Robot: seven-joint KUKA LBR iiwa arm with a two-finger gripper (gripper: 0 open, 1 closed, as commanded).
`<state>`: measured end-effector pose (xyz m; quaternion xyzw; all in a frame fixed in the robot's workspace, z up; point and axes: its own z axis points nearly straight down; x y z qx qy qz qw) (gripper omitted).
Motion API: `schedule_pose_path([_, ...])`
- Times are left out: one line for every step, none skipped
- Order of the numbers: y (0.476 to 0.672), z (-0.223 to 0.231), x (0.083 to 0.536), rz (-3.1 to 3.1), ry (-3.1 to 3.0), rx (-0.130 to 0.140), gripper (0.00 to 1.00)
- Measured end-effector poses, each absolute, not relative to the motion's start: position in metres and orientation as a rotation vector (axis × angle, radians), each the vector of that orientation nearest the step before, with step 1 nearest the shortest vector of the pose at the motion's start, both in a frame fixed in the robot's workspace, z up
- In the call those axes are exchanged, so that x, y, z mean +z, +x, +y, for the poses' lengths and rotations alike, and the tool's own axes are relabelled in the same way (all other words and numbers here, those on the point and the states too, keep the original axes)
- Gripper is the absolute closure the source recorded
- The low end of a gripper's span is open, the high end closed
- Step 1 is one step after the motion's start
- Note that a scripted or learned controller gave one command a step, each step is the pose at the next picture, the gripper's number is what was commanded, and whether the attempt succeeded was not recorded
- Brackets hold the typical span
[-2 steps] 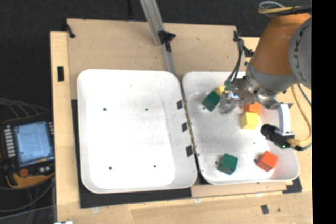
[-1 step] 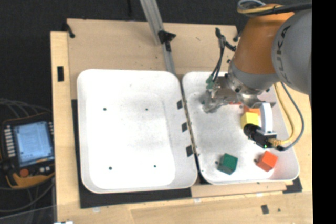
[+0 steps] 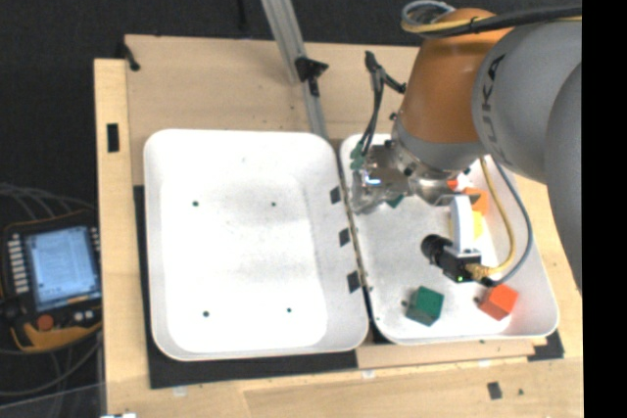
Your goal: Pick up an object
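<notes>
**Item 1: green block** (image 3: pixel 424 305)
- Location: right bin (image 3: pixel 460 336), on the floor close to the near wall, just left of the orange block (image 3: pixel 497 301) and apart from it.
- Build, as judged: small, chunky and rigid, probably plastic or painted wood. Expect it to be light, with no give and no risk of breakage. The faces look smooth, so treat it as mildly slippery.
- Where to take hold: across two opposite flat sides, low on the body and square to the faces. You have room on its left and far sides. The bin wall crowds the near side.

**Item 2: orange block**
- Location: right bin, near right corner, close to the rim.
- Build, as judged: much like Item 1, being light, stiff and sturdy.
- Where to take hold: across the pair of sides that run away from the corner. The curved walls leave you little clearance, so this is the harder pick of the two.

**Item 3: gripper** (image 3: pixel 375 183)
- Location: low over the far left corner of the right bin, beside the wall shared with the left bin (image 3: pixel 245 210), well apart from both blocks.
- State: you cannot tell from this view whether it is released or clenched, or whether it has anything in its grasp. The wrist hides it.

**Item 4: bench** (image 3: pixel 196 83)
- Carries both bins side by side.
</notes>
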<state>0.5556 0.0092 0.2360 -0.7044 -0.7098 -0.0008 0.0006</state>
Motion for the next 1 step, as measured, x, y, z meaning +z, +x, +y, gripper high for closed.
schedule_pose_path([0.5599, 0.0562, 0.2268, -2.227, -2.215, 0.0, 1.0])
